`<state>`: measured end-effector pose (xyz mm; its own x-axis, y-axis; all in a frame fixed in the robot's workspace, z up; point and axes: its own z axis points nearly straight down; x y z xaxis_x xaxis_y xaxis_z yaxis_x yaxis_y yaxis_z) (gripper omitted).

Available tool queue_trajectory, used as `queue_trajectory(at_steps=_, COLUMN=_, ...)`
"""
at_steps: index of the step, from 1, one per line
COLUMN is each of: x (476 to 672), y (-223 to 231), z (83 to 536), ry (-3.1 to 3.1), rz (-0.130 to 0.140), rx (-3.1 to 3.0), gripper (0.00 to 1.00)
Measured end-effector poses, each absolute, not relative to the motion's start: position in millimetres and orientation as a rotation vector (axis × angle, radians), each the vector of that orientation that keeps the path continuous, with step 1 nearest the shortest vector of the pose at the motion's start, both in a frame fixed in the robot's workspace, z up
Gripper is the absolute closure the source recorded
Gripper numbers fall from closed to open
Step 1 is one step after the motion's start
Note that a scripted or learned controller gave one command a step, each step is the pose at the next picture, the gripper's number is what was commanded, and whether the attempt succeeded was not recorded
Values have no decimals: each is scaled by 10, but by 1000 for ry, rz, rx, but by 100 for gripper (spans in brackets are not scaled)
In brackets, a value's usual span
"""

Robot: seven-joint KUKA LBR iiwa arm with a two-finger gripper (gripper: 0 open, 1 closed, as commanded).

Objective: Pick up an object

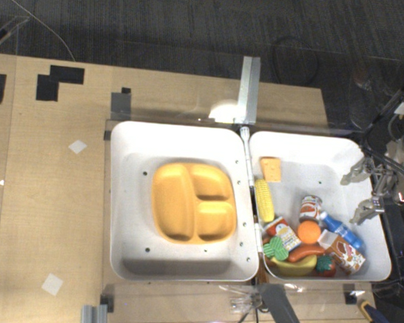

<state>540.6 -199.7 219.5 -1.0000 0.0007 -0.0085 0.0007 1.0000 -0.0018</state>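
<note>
**Ana:** Camera view first: which step are we at?

**Ben:** The approach, I'd say. The hand sits over the right edge of the right bin, its two fingers spread apart with nothing between them. No object is lifted yet.

**Ana:** Where are the things it could take?

**Ben:** All in the right bin, mostly heaped in the near half: an orange ball, a small can, a blue bottle, a banana and a juice carton. A corn cob lies along the left wall, with a cracker just beyond it. The left bin carries a yellow divided tray.

**Ana:** And the arm?

**Ben:** It reaches in from the right, wrist at the bin's rim, fingers pointing leftward into the bin, beside the pile and apart from it.

**Ana:** Next move?

**Ben:** My guess: travel left and down toward the heap, settle over one piece, the bottle being nearest, then close. The pile is crowded, so a finger could land on a neighbour.
</note>
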Motion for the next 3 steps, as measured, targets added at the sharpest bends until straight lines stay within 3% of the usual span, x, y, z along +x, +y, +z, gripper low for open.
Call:
queue_trajectory(at_steps=1, x=5771, y=-2038, z=956, ry=3092, rz=2, rx=539, gripper=0)
queue_trajectory(at_steps=2, x=5533, y=-2056, z=1031, ry=2979, rz=1, rx=976, gripper=0)
queue_trajectory(at_steps=3, x=6128, y=-2044, z=878, ry=2830, rz=3, rx=1341, gripper=0)
